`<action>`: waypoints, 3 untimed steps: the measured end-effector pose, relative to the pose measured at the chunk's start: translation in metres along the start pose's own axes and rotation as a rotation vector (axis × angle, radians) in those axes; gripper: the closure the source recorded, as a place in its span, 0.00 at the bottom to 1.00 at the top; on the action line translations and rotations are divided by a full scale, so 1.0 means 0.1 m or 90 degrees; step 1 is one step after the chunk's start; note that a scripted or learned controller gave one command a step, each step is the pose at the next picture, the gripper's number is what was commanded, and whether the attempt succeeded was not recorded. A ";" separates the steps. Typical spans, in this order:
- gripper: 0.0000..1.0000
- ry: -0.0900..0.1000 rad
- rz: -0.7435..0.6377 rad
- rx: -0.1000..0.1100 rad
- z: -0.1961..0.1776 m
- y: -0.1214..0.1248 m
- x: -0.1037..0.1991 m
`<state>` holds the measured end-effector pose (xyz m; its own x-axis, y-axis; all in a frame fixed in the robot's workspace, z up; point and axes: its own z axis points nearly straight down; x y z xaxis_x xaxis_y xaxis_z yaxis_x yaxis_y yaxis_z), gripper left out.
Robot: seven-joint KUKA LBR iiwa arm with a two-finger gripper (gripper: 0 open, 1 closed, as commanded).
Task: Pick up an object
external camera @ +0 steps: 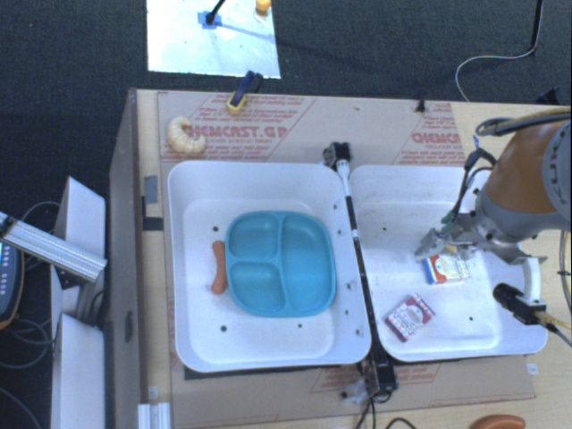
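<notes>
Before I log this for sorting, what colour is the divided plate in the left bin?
Light blue plate, clearest in the camera view.

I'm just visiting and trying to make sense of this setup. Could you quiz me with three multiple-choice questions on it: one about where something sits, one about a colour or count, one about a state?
1. Where does the divided plate lie?
A. In the left bin
B. In the right bin
C. On the floor

2. What colour is the plate?
A. Red
B. Blue
C. Yellow

3. How does the small red packet lie?
A. Between the gripper's fingers
B. On the plate
C. Loose on the right bin's floor

Answers:
1 A: the plate sits in the left bin, an orange sausage-shaped piece beside it.
2 B: it is light blue.
3 C: the red packet lies apart from the gripper, which is over a white and blue packet in the right bin.
</notes>
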<state>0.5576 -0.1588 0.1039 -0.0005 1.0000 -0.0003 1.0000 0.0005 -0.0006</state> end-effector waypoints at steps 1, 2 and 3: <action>1.00 0.000 -0.001 -0.002 -0.11 0.02 0.00; 0.00 0.000 -0.001 -0.002 -0.11 0.02 0.00; 0.00 -0.005 0.000 -0.010 0.13 -0.01 0.27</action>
<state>0.5565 -0.1320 0.0906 -0.0012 1.0000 -0.0083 0.9999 0.0013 0.0156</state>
